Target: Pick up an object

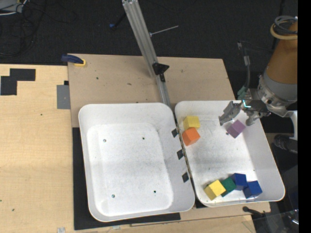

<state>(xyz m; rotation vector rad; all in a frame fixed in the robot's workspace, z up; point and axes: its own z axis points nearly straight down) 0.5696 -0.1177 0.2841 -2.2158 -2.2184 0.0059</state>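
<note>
The end effector (240, 115) hangs over the right-hand shallow white bin (272, 164), its fingers spread apart and gripping nothing, with a small pale purple cube (236, 129), tilted on its corner, just below the fingertips.

A pale wooden counter (34, 130) meets dark floor (73, 23) strewn with what look like cables (14, 4), while a slanted aluminium rail (143, 38) rises from behind the bench.
</note>
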